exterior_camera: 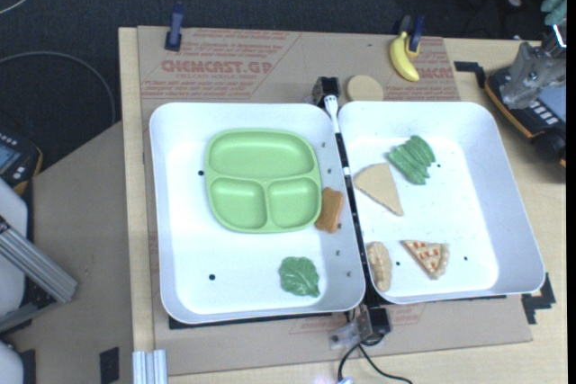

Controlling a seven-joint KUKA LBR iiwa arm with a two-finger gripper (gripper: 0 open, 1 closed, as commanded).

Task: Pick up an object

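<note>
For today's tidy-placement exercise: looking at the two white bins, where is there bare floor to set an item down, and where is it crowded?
Left bin: bare floor left of the green tray, and in the near corner beside the lettuce. Right bin: bare along its right side, past the green beans and waffle slice. Crowded: the divider, where the brown pastry, pale wedge and cookie cluster.

The bench [261,58] (brown board with red print on top) carries two white bins: the left bin [175,220] and right bin [504,193] touching. A banana [404,58] and tan disc [364,89] lie at the far edge.
</note>
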